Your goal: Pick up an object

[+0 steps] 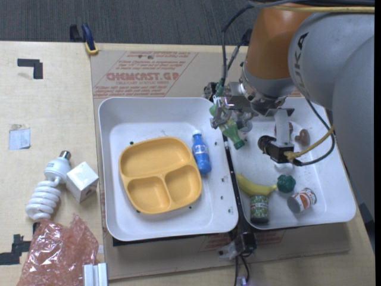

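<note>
The hand point(231, 121) hangs over the far edge where the two white bins meet, under the orange band of the grey arm point(321, 46). A green object point(237, 137) sits right at its fingertips, but whether the fingers are open, closed or gripping it cannot be told.

In the right bin point(333, 210), nearer than the hand, lie a banana point(256, 185), a small green-labelled can point(259, 208), a dark green round piece point(286, 183) and a red-and-white can point(301, 200) on its side.

The left bin point(113, 159) holds a yellow divided plate point(159, 174) with a blue bottle point(201, 153) just beside its right rim, left of the hand.

On the desk point(41, 118) to the left rest a spiral light bulb point(47, 186), a white cube point(82, 181) and crumpled pink plastic point(56, 252).
</note>
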`<state>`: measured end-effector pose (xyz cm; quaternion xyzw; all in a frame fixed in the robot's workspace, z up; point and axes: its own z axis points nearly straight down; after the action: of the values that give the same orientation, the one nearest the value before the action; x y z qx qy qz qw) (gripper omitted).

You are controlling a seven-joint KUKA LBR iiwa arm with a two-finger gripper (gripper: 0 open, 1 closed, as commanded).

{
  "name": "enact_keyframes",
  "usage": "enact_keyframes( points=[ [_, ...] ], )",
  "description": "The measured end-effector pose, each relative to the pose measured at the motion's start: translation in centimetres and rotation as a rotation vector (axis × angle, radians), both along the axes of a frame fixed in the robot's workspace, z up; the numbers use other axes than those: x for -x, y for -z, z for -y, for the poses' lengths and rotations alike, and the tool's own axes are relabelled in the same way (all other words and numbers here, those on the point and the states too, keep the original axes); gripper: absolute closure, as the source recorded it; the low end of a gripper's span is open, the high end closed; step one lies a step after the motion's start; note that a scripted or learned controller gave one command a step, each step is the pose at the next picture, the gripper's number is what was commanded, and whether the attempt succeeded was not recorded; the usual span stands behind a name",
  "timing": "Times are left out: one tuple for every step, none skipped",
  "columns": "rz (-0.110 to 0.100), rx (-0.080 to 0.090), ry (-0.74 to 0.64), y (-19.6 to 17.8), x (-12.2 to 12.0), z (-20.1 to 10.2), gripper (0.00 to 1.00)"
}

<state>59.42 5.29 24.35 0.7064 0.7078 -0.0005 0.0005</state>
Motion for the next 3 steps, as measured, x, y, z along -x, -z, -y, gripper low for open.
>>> enact_keyframes(
  points=[
    [0.0, 0.0, 0.003, 1.7, 6.7, -1.3, 1.0],
    [-0.001, -0.001, 0.001, 5.1, 4.3, -2.3, 1.0],
    [-0.001, 0.0, 0.0, 4.8, 1.0, -8.0, 1.0]
  ],
)
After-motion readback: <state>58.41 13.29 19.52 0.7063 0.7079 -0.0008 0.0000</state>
